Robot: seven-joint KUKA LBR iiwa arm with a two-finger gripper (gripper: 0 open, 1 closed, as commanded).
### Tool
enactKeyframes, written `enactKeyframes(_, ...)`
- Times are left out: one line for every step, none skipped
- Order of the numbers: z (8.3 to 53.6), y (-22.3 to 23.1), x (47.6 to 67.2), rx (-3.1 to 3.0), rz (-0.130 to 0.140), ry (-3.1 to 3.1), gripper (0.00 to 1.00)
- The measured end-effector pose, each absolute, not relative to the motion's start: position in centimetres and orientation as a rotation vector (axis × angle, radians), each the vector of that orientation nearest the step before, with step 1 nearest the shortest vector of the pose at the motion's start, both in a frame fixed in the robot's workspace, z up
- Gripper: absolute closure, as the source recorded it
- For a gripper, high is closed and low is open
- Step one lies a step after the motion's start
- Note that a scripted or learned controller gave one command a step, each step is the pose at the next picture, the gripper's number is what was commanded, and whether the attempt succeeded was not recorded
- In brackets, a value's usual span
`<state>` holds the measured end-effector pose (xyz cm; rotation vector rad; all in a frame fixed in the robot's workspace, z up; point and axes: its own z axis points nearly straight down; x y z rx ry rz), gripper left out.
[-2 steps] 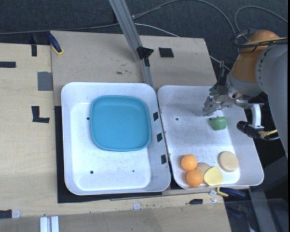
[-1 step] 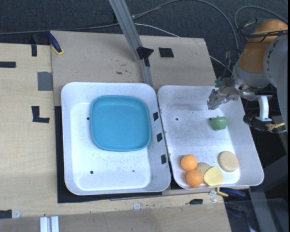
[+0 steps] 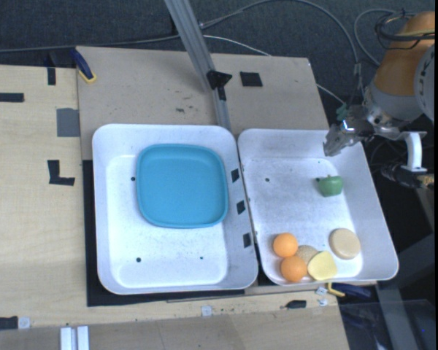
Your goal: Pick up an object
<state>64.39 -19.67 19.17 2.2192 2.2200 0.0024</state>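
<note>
Your gripper hangs over the far right corner of the right bin. You cannot tell from this view how it is set, because it is small, grey and a bit blurry. Nothing shows in it. The grey arm with its orange band comes in from the right side, above the right bin's far edge.

Look at the right bin as your main spot. A small green ball sits inside it, near its right wall and just below your gripper. They are close but not touching.

At the near end of the right bin you see a little heap of things. One orange ball sits a bit to the left. A second orange ball lies just in front of it, close to the near wall. A yellow piece touches that second ball on its right. A pale tan round thing lies beside the yellow piece, nearer the right wall. All of these are well apart from your gripper.

To the left of the right bin, touching it side by side, is the left bin. A flat blue plate with round corners lies in the middle of it.
</note>
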Motion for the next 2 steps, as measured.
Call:
enactKeyframes(22.2,-19.7,64.4,2.219,0.002,2.221,1.00)
enactKeyframes(22.1,-15.3,63.8,2.218,0.001,2.226,1.00)
